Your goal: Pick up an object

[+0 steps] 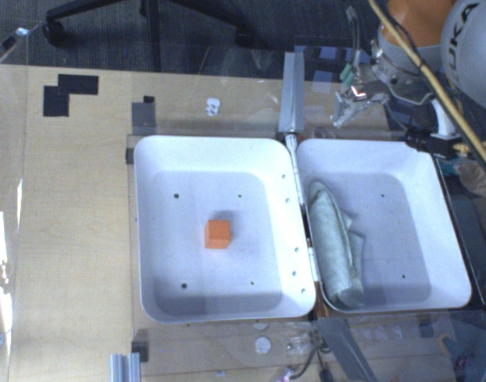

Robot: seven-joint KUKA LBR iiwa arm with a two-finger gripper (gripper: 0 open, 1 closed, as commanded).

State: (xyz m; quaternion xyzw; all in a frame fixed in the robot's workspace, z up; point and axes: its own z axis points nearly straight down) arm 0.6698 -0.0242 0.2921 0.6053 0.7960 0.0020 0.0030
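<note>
Looking down on the bench (pixel 68 237) now, two white bins side by side. Over in the left bin (pixel 147 213): a small orange cube (pixel 218 234), sitting alone on the floor of the bin, a touch left of centre and well apart from every wall. Across in the right bin (pixel 437 213): a long grey roll (pixel 335 249), soft-looking and cloth-like, lying flat along the left wall, running from about mid-bin to the near corner and pressed against the rim shared with the other bin. Up at top right, reaching in high: the arm (pixel 473 30), grey casing with the orange band showing at the frame edge, cables (pixel 421 62) looping down past the wrist. Below the wrist, the gripper (pixel 350 106), hanging past the far rim of the right bin, above the bench and just right of the metal post (pixel 290 94) standing where the two bins meet. Well apart from both cube and roll, touching neither. Released or clenched? Cannot tell from this angle, too small and cluttered with wiring. Elsewhere on the wood, black tape marks (pixel 68 92) at far left, and beyond the far edge of the bench the dark legs of a chair base (pixel 151 6) on the carpet.
</note>
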